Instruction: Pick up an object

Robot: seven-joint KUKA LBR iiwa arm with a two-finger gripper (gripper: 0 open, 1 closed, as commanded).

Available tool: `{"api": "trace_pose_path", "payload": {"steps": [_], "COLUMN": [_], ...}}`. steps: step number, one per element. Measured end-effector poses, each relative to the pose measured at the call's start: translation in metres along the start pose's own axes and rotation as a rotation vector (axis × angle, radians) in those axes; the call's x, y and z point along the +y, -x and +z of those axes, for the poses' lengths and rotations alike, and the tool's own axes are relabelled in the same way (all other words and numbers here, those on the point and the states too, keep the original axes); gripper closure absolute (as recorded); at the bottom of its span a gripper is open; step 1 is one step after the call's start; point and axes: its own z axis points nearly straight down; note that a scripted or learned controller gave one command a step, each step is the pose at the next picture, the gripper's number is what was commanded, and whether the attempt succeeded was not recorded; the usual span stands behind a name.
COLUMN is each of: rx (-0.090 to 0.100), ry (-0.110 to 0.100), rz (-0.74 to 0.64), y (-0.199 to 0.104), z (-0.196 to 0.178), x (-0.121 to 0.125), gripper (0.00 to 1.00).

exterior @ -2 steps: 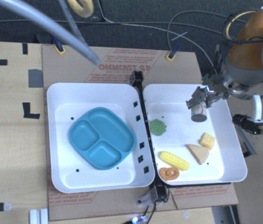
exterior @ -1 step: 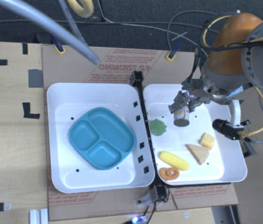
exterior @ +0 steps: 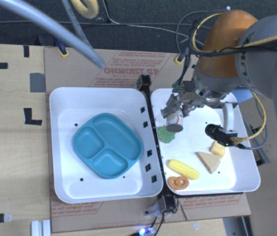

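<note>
My gripper (exterior: 173, 120) hangs over the left part of the right bin (exterior: 244, 181), just above a green leafy toy (exterior: 166, 134) near the divider. A small brown and grey piece sits at the fingertips; whether it is held is unclear. Further toward the front lie a yellow corn cob (exterior: 183, 168), a small orange pretzel-like ring (exterior: 179, 182), a tan wedge (exterior: 208, 161) and a pale yellow block (exterior: 218, 149). The left bin (exterior: 62, 107) holds a blue compartment plate (exterior: 107, 145).
The grey arm with its orange band (exterior: 227, 38) reaches in over the right bin's back right corner. A black divider (exterior: 150, 132) separates the bins. Cables run behind the bins. Cardboard lies under both bins.
</note>
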Motion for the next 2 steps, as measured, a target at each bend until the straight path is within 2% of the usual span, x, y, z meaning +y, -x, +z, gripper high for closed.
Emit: {"api": "trace_pose_path", "payload": {"steps": [1,2], "rx": [-0.002,0.0], "ry": [-0.002,-0.002], "rz": [0.002,-0.001], "y": [-0.047,-0.109], "z": [0.009,0.009], "x": [-0.006,-0.004], "gripper": [1.0,1.0]}}
